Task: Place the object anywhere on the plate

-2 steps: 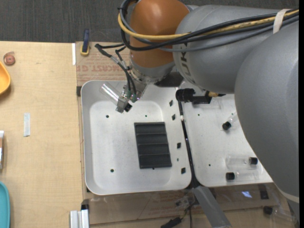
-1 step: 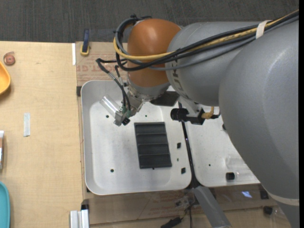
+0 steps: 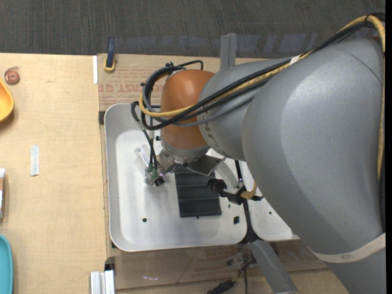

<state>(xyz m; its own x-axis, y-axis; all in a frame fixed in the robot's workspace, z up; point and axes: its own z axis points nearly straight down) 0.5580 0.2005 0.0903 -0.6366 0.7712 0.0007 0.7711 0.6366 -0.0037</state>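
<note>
My arm reaches over the left white bin (image 3: pixel 122 225), its orange band (image 3: pixel 182 118) above the bin's middle. Below the band, the black gripper (image 3: pixel 197 195) points down at the bin floor, and its own body hides its tips. A small green and black piece (image 3: pixel 151 174) sits by the wrist's left side. I cannot tell whether it lies in the bin or belongs to the arm. The bulky grey arm hides the rest of the bin floor beneath it.
A corner of the right bin (image 3: pixel 269 220) peeks out under the arm. On the wooden bench at the far left are an orange dish edge (image 3: pixel 3 106), a teal rim (image 3: pixel 3 263) and a small white strip (image 3: pixel 34 161). Black and yellow cables (image 3: pixel 150 97) loop around the wrist.
</note>
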